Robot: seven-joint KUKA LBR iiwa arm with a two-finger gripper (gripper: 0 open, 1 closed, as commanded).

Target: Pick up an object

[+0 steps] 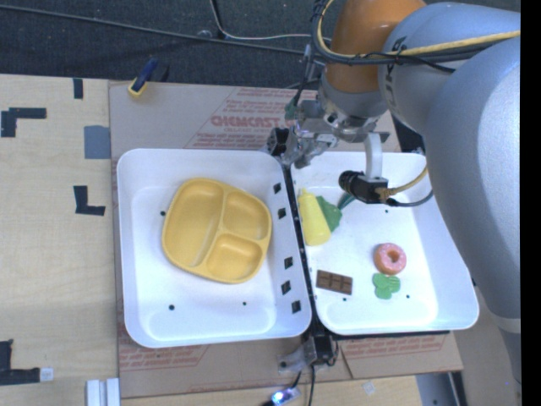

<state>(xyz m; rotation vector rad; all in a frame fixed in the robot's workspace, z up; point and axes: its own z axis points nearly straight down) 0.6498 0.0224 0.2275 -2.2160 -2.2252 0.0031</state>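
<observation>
Your arm [448, 83] reaches in from the right, wrist bent down over the bins' far edge, gripper [297, 146] above the divider, its grasp you cannot tell, yellow corn toy [314, 220] in the right bin [439, 252] near the divider, apart from the gripper.

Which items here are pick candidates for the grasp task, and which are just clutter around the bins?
Job:
gripper
yellow divided plate
yellow-green corn toy
pink donut
chocolate bar
green toy piece

Lying about:
blue-yellow tool
cardboard sheet
</observation>
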